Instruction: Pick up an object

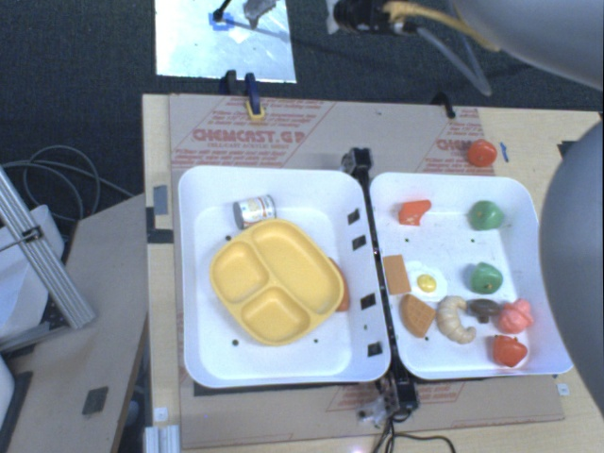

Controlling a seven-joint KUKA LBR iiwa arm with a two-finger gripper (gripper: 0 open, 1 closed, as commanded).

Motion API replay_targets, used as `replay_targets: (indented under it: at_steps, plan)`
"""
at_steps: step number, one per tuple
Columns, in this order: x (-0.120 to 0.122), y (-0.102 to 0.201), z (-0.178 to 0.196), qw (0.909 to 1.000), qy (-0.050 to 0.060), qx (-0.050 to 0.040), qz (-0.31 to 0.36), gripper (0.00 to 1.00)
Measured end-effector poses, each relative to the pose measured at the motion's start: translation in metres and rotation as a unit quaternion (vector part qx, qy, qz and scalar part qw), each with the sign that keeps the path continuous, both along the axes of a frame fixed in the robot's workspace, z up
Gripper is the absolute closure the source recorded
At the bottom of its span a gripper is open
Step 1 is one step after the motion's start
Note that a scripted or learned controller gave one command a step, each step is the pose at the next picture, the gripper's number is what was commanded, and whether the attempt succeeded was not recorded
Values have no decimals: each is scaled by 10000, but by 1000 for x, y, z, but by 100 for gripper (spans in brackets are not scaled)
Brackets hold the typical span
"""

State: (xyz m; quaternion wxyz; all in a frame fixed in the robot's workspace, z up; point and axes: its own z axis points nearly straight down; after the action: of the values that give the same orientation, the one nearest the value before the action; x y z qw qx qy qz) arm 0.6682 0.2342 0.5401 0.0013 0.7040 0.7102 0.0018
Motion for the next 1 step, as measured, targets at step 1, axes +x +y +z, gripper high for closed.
replay_targets:
  at_steps: [1]
  plan:
    - [0, 0, 12, 10000, -16, 1, 15, 100]
